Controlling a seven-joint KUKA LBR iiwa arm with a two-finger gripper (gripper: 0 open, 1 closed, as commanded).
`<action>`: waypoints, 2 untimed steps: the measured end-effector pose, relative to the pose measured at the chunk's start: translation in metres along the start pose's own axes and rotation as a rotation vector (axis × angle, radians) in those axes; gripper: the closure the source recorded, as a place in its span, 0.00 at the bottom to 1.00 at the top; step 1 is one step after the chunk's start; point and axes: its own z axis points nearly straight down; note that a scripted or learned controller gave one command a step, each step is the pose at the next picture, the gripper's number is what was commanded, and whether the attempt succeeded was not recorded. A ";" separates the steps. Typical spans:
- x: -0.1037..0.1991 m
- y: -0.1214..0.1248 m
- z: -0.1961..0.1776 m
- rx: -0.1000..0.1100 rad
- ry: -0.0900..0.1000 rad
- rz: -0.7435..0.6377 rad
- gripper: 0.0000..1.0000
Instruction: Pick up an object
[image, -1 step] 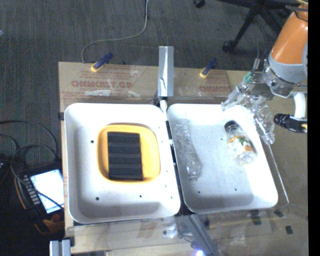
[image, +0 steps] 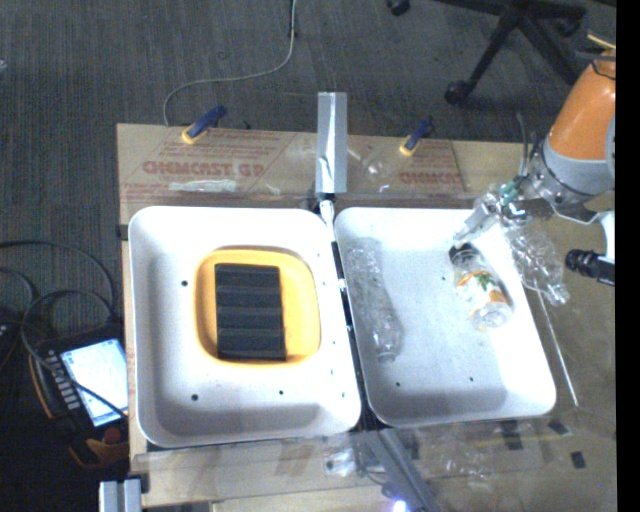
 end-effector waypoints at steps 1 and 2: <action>0.001 0.008 0.011 -0.002 0.000 -0.301 0.00; 0.003 0.012 0.095 -0.011 -0.001 -0.385 0.00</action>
